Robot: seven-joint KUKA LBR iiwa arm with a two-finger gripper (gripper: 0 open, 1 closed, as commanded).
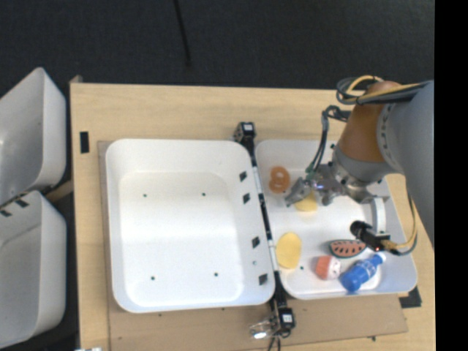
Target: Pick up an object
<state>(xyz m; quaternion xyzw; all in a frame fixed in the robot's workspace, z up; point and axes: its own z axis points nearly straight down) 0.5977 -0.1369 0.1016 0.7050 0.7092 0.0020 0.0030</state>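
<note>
Nearest the camera, along the right bin's (406, 273) near edge: blue bottle (361, 273) lying on its side by the near-right corner, with a small red-and-white object (326, 268) just beside it on its left. Just behind those, a watermelon-slice toy (346, 248), red with a dark rind, sits toward the bin's right edge. A yellow oval object (289, 249) lies against the bin's left wall, near the divider between the two bins. Further back, mid-bin, a smaller pale yellow piece (307, 205) sits directly under the tool (310, 190); the tool is down low over it, touching or just above it, can't tell which. Finger state: can't tell, the tips are blurred and lost against the wrist. Nothing visibly held between them. An orange ring-shaped object (278, 179) sits just left of the tool, toward the bin's far-left corner. The arm (373, 141) comes in from the right over the bin's far-right part, orange band above the wrist, with cables looping off it. The left bin (117, 159) sits alongside on the tabletop (168, 112), touching the right bin along the clipped divider.
</note>
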